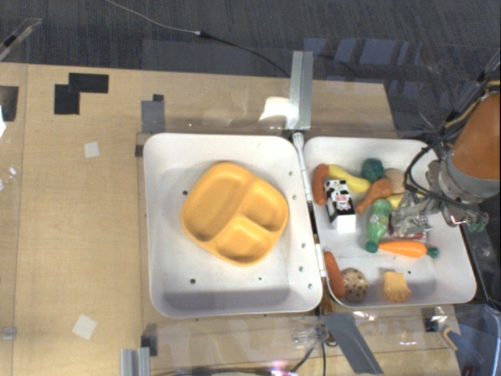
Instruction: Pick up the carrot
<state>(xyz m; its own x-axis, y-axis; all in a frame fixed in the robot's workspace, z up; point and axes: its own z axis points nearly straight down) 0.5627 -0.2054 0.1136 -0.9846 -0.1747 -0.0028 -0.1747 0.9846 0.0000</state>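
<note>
1. Carrot point(403, 249): lay flat in the right bin point(458, 284), right of frame centre.
2. End effector point(410, 224): hovered just above the carrot; finger state could not be told.

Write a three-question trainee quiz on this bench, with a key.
1. True or false: the yellow plate lies in the left bin.
2. Where is the gripper? A) above the carrot in the right bin B) over the plate C) outside both bins
3. Fill in: the carrot's green end points to the view's ____.

Key: 1 true; 2 A; 3 right.
</note>
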